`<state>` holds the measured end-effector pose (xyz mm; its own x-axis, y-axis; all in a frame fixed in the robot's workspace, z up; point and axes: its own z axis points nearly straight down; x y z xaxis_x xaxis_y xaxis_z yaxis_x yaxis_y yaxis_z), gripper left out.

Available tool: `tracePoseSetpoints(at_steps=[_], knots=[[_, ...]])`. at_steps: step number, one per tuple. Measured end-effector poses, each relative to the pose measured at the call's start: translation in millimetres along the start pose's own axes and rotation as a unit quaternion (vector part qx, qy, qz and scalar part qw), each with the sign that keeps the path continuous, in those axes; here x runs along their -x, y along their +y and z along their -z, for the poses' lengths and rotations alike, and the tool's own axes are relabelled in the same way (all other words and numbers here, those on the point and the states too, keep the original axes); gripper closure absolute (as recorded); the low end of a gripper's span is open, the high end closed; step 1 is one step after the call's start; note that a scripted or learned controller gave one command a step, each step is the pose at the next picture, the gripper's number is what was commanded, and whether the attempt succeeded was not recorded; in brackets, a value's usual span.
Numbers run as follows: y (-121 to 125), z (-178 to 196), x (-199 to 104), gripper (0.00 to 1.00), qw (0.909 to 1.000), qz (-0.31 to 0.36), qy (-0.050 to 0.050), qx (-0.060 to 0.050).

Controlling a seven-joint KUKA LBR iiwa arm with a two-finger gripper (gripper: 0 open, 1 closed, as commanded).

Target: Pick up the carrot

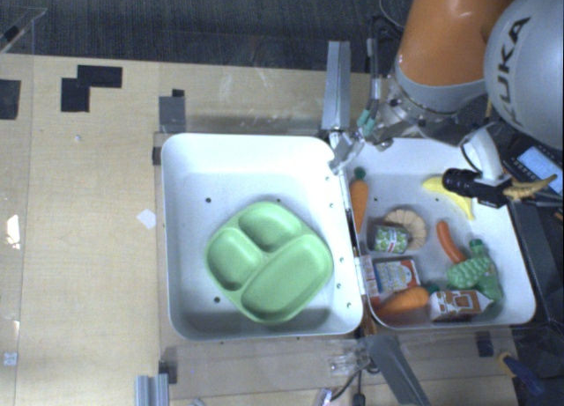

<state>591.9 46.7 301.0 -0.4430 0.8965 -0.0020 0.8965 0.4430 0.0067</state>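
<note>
The carrot (359, 205) is a slim orange piece with a green top. It lies lengthwise along the left wall of the right bin (401, 166), its top toward the back. My gripper (348, 147) hangs over the back end of the divider between the two bins, just behind the carrot's green end and apart from it. I see nothing held in it. The grey and orange arm (449, 25) reaches in from the upper right.
The left bin (194, 184) holds a green divided plate (269, 259). Crowding the right bin are a banana (448, 188), a round biscuit (409, 223), a small can (390, 239), a red box (394, 272), an orange fruit (405, 300), a carton (458, 305), a green toy (480, 269) and a red-orange sausage (449, 241).
</note>
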Motion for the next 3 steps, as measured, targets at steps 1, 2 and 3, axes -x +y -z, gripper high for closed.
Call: tracePoseSetpoints(at_steps=[1,2,3], knots=[[41.0,-111.2,-22.9,0.0,0.9992,-0.039,0.001,-0.001],[83.4,-155.6,-84.4,0.0,0.9968,0.079,0.001,0.0],[91.1,-211.5,-140.7,0.0,0.9987,0.052,0.001,0.003]])
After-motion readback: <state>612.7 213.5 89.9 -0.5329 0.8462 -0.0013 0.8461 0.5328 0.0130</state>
